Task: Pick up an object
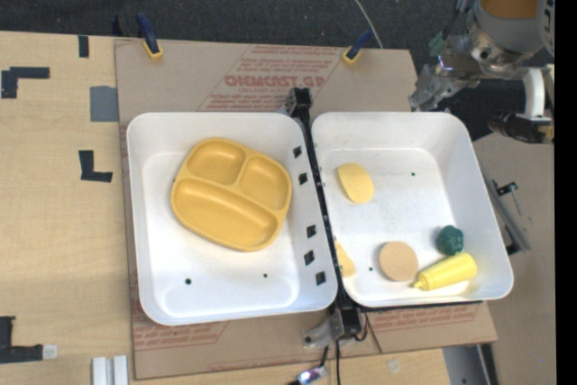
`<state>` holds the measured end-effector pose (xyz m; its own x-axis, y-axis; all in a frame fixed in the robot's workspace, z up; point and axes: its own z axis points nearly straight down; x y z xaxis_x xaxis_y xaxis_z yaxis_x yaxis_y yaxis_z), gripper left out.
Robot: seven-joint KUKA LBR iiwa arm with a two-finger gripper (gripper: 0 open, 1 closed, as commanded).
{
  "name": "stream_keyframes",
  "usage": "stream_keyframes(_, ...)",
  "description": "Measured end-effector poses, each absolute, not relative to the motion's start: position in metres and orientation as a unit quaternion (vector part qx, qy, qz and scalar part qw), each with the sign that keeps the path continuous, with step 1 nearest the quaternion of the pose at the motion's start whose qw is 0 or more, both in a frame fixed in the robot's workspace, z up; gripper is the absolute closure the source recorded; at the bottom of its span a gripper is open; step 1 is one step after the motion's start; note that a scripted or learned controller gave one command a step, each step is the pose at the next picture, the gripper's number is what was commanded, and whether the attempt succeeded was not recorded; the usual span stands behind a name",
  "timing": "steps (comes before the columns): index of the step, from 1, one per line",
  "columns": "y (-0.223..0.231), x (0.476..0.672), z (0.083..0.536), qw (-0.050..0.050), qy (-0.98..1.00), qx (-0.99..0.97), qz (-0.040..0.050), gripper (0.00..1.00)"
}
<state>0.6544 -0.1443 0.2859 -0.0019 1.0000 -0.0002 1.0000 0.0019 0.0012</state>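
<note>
My gripper point(439, 84) hangs at the upper right of the frame, just outside the far rim of the right-hand shallow white bin point(410, 123), and I cannot tell how it is set; it is small and dark against the floor there.

The candidates lie below it in that bin. The pale yellow oval piece point(356, 183) sits alone in the upper middle of the bin, well apart from the rest. It looks light, smooth and low (likely moulded plastic), so I would close across its narrow width. Near the lower right corner a yellow plastic squeeze bottle point(445, 271) lies on its side, touching or nearly touching a small dark green lump point(450, 239) and beside a flat tan disc point(398, 261). The bottle would probably roll. The disc is too flat to pinch easily.

A yellow sliver point(343, 260) by the divider is half hidden; I cannot identify it. The yellow divided plate point(233, 193) in the left bin point(149, 221) looks wide and awkward.
</note>
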Motion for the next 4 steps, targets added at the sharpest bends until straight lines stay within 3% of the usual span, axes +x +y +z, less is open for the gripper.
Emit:
stream_keyframes(2, -0.045, 0.652, 0.268, -0.001, 0.709, 0.705, -0.0008, 1.00)
stream_keyframes(4, 0.052, 0.637, 0.238, -0.002, 0.709, 0.705, -0.0012, 1.00)
